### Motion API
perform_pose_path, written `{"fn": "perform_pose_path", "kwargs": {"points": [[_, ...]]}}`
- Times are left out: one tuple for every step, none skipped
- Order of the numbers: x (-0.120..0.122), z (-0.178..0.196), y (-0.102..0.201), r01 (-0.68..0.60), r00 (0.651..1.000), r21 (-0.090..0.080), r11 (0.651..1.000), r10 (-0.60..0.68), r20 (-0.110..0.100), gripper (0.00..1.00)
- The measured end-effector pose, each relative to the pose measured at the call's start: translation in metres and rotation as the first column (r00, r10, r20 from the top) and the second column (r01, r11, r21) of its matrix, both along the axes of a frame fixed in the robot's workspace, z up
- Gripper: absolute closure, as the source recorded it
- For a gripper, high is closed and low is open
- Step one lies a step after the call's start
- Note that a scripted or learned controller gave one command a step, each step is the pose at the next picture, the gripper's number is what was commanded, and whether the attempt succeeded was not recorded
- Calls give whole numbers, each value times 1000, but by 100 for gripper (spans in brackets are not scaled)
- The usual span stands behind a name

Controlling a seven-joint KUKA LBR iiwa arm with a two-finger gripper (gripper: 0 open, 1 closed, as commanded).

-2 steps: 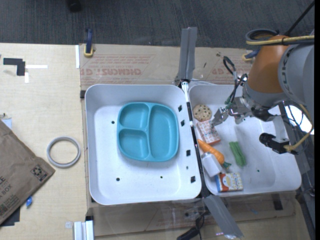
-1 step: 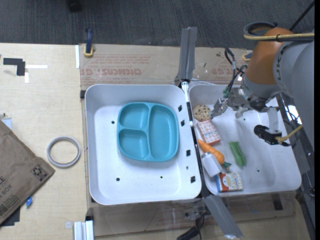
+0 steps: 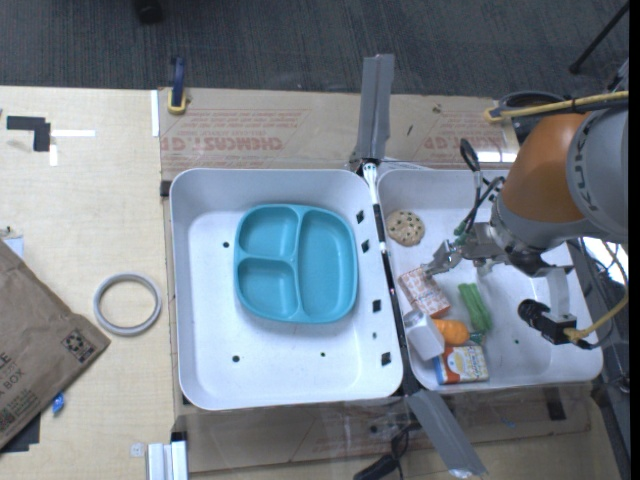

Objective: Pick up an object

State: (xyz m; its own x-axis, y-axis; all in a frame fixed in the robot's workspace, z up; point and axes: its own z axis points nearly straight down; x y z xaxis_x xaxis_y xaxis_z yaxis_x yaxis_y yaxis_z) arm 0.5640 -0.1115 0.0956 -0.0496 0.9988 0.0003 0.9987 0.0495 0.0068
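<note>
Judging by what lies within reach, the likely things to pick are all small and light, heaped along the left side of the right bin (image 3: 520, 363). The arm (image 3: 560, 168) comes in from three o'clock, and its gripper (image 3: 447, 256) hangs above that heap; whether the jaws stand wide or narrow I cannot tell from this slant.

The left bin (image 3: 200, 298) holds one thing, a blue divided plate (image 3: 297, 263), stiff plastic, broad and flat, so hard to pinch except at its rim.

In the right bin, at eleven o'clock, a round cookie (image 3: 405, 227) lies apart from the rest; it looks rigid and thin, best taken across its width. Near the middle a red-and-white packet (image 3: 422, 291) lies just beside a green stick-shaped piece (image 3: 474, 306), which is narrow and probably the easiest to close on across its short side. Toward seven o'clock an orange piece (image 3: 452, 330) touches a white block (image 3: 425, 342) and a small carton (image 3: 463, 365); crowded so, they may shift together when one is gripped.
</note>
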Motion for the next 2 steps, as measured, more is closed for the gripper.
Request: {"fn": "perform_pose_path", "kwargs": {"points": [[-62, 0, -4, -69, 998, -1, 998, 69, 1, 0], [-61, 6, -3, -70, 998, 5, 998, 70, -4, 100]]}}
